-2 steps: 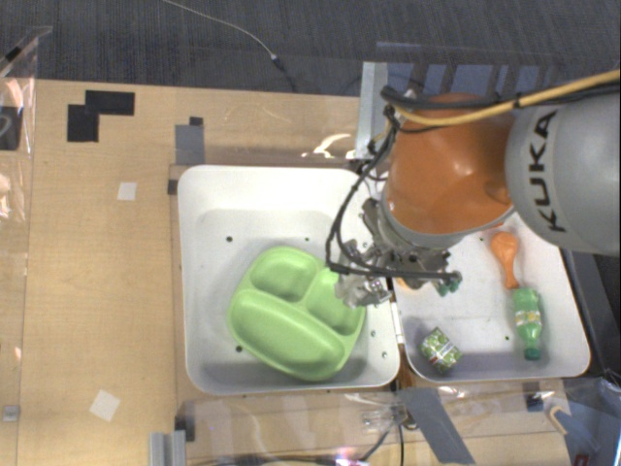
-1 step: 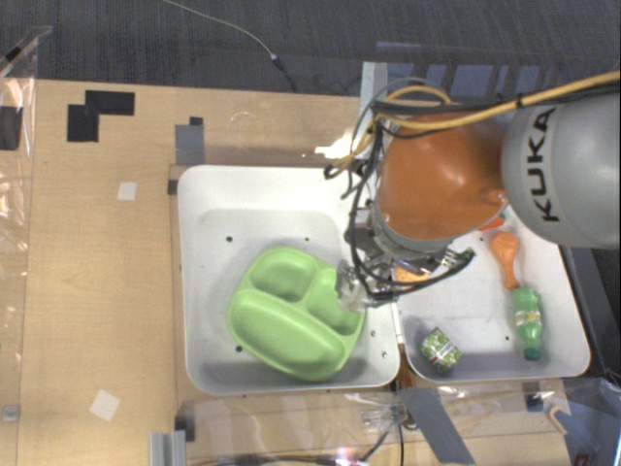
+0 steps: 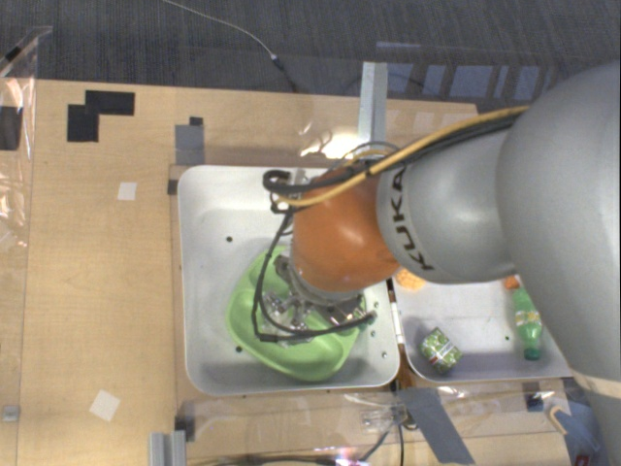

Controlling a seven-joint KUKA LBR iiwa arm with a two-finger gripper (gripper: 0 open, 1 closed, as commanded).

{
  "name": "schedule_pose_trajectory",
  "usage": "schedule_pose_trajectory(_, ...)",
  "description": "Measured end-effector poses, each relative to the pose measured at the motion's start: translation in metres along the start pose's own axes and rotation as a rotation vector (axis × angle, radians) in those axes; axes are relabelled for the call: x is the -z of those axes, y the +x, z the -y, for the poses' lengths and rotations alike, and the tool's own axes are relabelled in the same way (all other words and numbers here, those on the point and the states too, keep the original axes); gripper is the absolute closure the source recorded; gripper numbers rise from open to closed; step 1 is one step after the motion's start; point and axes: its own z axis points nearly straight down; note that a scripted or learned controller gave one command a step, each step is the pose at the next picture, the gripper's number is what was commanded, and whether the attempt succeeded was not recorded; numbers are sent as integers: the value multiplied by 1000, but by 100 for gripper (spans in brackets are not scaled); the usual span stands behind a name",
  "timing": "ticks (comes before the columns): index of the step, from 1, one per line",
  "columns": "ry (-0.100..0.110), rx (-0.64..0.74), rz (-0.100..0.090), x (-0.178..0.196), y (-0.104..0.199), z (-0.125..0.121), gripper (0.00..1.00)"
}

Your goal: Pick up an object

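Hovering low over the left shallow white bin (image 3: 209, 289), the grey arm with its orange wrist band (image 3: 335, 236) has its claw (image 3: 309, 316) right down on top of a soft lime-green bowl-shaped object (image 3: 291, 352). That green piece lies in the lower part of the left bin, near its front wall, and the claw's metal parts and black cable loops overlap its upper middle. Whether the claw is clenched, released, or actually has a grip on the green rim cannot be told from this angle; the wrist hides that part.

Over in the right white bin (image 3: 475, 362) sit a small green-and-white patterned cube-like object (image 3: 440, 349) and a green plastic bottle (image 3: 525, 324) near the far side, with a small orange thing (image 3: 411, 281) peeking out beside the arm. All of them are well apart from the claw.

As for progress: the reach looks done, with the claw arrived at a candidate. The pick itself is not confirmed. The green object rests on the bin floor, so a secure grip and the lift appear to be left.
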Motion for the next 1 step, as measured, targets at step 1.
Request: schedule_pose_trajectory(1,-1,-434,-8,82,-41,-23,100)
